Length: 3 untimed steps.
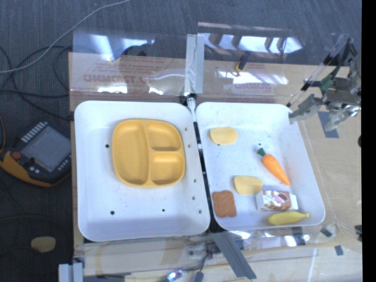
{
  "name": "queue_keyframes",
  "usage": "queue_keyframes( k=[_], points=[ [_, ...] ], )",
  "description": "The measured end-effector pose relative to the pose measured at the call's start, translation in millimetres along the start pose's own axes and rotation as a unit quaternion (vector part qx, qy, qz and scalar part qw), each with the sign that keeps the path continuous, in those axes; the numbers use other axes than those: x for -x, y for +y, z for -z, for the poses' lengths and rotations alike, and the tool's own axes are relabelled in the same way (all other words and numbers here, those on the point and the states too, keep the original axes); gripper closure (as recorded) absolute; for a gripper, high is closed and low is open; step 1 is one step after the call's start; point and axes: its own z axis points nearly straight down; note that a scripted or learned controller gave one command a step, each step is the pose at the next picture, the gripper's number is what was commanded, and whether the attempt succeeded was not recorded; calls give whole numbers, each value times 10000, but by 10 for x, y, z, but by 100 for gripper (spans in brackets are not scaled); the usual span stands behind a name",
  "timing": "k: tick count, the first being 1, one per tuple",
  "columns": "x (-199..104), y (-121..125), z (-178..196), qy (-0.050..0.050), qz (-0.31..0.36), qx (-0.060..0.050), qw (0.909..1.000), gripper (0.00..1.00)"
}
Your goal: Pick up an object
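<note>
two shallow white bins sit side by side on the bench. the left white bin (pixel 88 175) carries a yellow plastic tray with three compartments (pixel 148 152) near its middle. the right white bin (pixel 305 157) holds the loose things to pick: a pale yellow round chip (pixel 224 136) near its far left corner, a brown ridged cookie (pixel 224 204), a second yellow chip (pixel 248 184), an orange carrot (pixel 274 166), a small printed box (pixel 276 200) and a yellow banana (pixel 288 217) along its near edge, probably scattered for easy grasping. the gripper (pixel 336 101) hangs outside the far right corner; open or closed, i cannot tell.
</note>
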Motion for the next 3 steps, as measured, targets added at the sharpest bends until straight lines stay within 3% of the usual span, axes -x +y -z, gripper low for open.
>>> queue_keyframes(
  k=[1, 2, 3],
  points=[
    [-578, 427, 110, 6, 112, -5, 9999, 0],
    [-26, 333, -1417, 3, -692, -18, 9976, 0],
    [122, 229, -2545, 11, 532, 41, 9986, 0]
  ],
)
